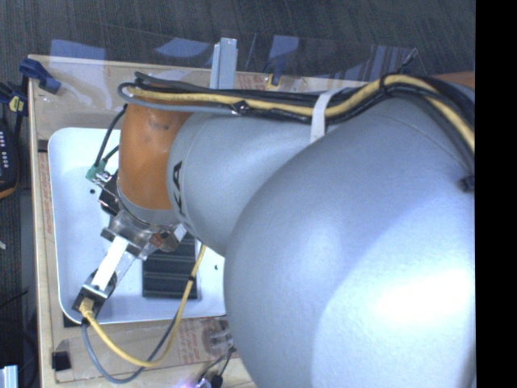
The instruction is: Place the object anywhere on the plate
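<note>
Arm [323,217] hides left bin [69,217].

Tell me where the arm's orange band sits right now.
In the camera view the orange band is left of centre, hanging over the left white bin, just under the yellow and black cables and above the dark gripper body.

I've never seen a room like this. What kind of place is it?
Probably a robot lab or test workshop. A big grey arm with an orange band and yellow cables reaches over a shallow white bin on a bench, with clear guard panels behind it.
</note>
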`<state>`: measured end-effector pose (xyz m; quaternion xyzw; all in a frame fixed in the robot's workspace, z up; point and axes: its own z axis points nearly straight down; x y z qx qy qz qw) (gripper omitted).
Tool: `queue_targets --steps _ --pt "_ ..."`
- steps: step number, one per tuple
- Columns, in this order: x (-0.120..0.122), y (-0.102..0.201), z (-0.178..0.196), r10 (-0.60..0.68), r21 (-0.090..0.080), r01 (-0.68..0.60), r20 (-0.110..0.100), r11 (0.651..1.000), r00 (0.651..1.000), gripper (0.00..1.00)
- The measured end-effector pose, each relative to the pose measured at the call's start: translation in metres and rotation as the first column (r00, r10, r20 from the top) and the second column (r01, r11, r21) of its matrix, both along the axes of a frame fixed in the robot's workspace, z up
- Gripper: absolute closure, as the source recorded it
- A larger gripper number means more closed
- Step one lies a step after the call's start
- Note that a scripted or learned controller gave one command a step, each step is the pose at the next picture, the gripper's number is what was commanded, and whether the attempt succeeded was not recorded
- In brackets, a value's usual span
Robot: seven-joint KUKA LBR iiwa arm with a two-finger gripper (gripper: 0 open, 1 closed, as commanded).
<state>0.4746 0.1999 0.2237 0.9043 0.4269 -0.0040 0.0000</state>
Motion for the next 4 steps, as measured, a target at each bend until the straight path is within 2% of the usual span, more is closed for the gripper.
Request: queue_targets --steps 1,2,3,4 --pt "0.0 0.001 0.009 0.006 -0.001 -0.006 -0.002 1.0 1.0 1.0" --pt "0.074 0.019 -0.022 0.176 0.003 -0.176 0.002 0.984 0.984 1.0" --pt "0.109 -0.035 -0.032 -0.137 0.003 0.137 0.002 0.991 0.991 1.0" --pt "0.14 -0.008 -0.008 0.181 0.005 -0.181 0.005 0.983 0.983 1.0"
